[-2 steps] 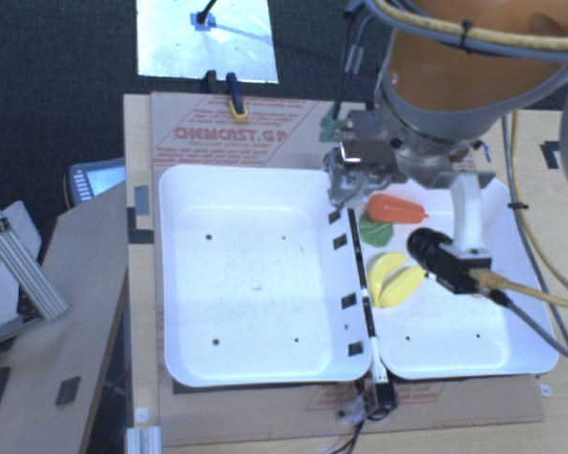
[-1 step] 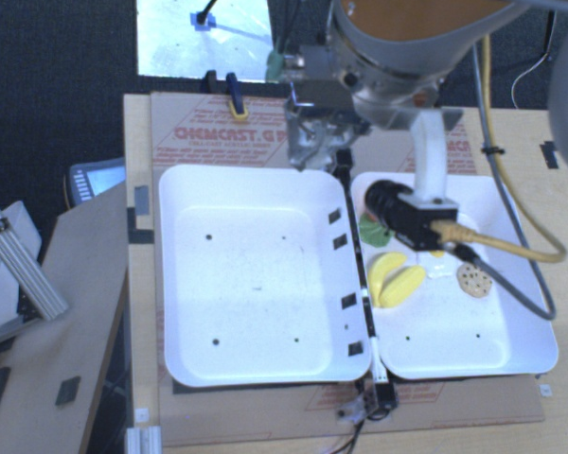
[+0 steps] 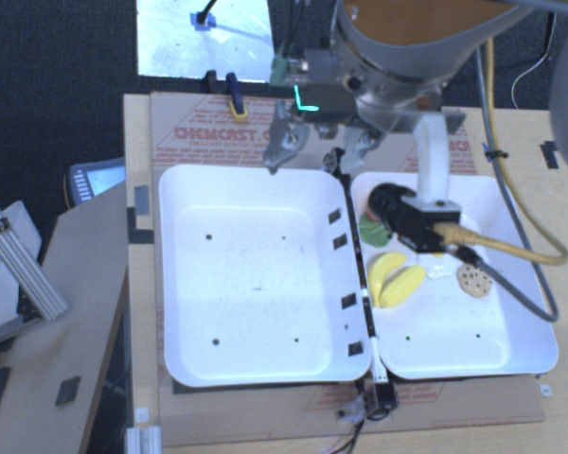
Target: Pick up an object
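My gripper [image 3: 314,154] hangs high over the back rim where the two bins meet, under the grey and orange arm. Its two fingers [image 3: 284,148] stand apart, open, and only the bench's board and the bin rim show between them. In the right bin [image 3: 473,353] lie two yellow banana-shaped pieces [image 3: 396,280], a round brown cookie [image 3: 473,280] and a green and red object [image 3: 371,228]. The green object is half hidden by a black unit [image 3: 409,218] on a white post. These objects lie below and to the right of the gripper.
The left bin [image 3: 251,282] shows a bare white floor. A black hinge strip [image 3: 355,253] runs between the bins. A yellow cable [image 3: 511,249] loops over the right bin. Clamps [image 3: 235,97] sit on the board's back edge.
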### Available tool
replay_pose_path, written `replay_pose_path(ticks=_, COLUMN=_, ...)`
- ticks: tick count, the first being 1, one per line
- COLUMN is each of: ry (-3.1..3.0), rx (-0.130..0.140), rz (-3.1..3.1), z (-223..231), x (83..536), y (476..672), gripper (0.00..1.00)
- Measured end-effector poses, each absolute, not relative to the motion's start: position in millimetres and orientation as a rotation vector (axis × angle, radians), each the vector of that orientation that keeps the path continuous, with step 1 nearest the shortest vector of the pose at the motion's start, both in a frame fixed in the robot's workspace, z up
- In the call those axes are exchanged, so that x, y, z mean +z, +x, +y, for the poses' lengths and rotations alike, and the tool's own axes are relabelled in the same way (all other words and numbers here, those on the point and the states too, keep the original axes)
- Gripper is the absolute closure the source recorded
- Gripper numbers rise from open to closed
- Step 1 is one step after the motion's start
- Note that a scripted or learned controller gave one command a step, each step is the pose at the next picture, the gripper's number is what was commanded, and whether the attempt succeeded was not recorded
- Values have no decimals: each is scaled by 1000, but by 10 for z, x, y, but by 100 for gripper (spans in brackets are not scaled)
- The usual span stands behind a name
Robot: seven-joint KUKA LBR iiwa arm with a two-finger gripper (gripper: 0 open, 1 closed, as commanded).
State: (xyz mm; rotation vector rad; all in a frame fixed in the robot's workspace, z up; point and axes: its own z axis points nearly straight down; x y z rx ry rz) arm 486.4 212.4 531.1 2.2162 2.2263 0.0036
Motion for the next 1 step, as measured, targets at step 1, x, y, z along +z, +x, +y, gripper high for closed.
replay_pose_path(ticks=1, ry=2210, rx=9, rz=2231, z=2128, x=5426, y=4867, gripper=100)
